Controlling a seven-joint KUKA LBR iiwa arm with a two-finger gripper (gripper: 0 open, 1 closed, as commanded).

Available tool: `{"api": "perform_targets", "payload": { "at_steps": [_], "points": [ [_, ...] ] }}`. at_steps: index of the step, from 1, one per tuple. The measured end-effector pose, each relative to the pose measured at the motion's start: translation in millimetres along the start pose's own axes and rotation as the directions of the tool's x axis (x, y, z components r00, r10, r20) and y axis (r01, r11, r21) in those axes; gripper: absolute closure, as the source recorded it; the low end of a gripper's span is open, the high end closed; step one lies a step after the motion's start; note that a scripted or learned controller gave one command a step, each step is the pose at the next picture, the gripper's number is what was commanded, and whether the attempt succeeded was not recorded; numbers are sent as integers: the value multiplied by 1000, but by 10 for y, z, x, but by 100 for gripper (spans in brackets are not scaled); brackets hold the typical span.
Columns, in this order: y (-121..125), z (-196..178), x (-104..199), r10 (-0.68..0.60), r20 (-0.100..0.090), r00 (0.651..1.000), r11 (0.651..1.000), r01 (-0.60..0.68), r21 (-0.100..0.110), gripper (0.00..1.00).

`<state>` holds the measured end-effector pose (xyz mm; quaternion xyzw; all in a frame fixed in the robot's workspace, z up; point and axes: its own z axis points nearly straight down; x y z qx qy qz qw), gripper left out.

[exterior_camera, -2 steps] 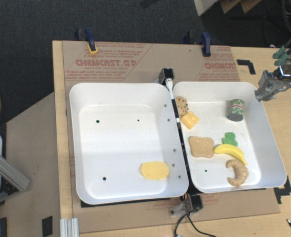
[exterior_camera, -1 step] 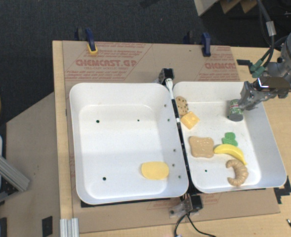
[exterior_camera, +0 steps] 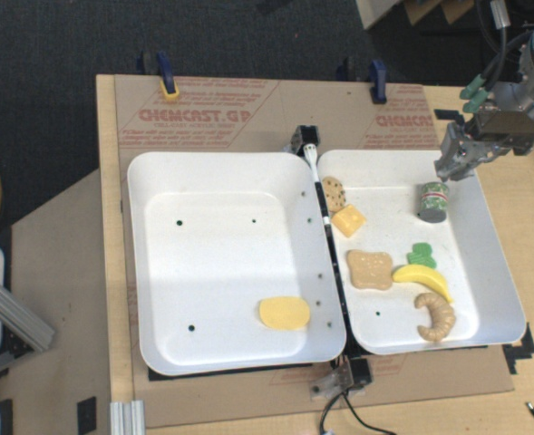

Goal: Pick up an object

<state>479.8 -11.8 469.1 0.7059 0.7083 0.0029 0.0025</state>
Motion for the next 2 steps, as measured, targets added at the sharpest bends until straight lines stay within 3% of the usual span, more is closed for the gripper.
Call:
{"api": "perform_targets", "payload": {
  "at_steps": [1, 2],
  "points": [
    [2, -459, 221, 0, 0, 1000, 1000, 0, 0, 100],
    [-14, 415, 672, -1, 0, 1000, 1000, 1, 17, 100]
  ]
}}
